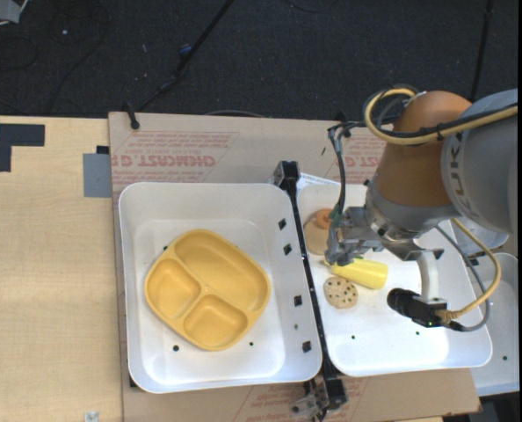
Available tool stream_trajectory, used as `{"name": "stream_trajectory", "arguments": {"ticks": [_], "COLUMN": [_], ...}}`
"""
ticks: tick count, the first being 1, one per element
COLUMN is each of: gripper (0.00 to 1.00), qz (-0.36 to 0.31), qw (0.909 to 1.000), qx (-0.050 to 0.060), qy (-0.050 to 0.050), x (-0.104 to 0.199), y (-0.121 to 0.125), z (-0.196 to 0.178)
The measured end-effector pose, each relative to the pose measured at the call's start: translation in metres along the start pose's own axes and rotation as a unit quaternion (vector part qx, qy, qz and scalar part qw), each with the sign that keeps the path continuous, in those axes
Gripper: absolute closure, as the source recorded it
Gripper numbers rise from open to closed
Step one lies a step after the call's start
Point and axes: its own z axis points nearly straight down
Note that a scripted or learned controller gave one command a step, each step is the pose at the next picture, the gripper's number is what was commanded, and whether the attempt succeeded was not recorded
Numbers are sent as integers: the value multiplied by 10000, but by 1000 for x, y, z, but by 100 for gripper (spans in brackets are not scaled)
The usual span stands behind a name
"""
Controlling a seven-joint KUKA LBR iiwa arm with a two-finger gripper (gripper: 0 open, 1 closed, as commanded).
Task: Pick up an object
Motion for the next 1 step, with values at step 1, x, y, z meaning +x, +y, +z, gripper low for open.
{"name": "stream_trajectory", "arguments": {"ticks": [1], "gripper": [100], "qz": [-4], "qw": [10000], "qx": [-5], "qy": [-3], "x": [63], "y": [-3], "z": [-2]}}
